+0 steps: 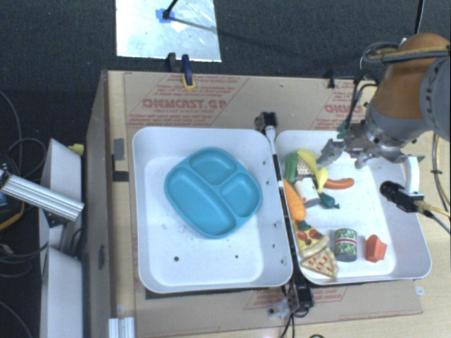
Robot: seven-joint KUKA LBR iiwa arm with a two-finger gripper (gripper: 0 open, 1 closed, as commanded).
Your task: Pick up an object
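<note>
My gripper (pixel 345 156) hovers over the back of the right bin (pixel 412 248), fingers spread and open with nothing between them. One fingertip (pixel 328 152) is just right of a yellow banana (pixel 315 169). A red sausage (pixel 340 184) lies just below the gripper. Along the bin's left side lie a green vegetable (pixel 289 166), a corn cob (pixel 304 167), an orange carrot (pixel 295 200) and a small dark green piece (pixel 328 202). Toward the front are two pizza slices (pixel 314 248), a green-labelled can (pixel 344 244) and a red block (pixel 375 248).
The left bin (pixel 158 259) holds a blue divided plate (pixel 213 191). A black handle-like part (pixel 398 196) juts over the right bin's right rim. The grey arm with its orange band (pixel 412 69) fills the upper right. Clamps (pixel 187 69) sit at the bench's back edge.
</note>
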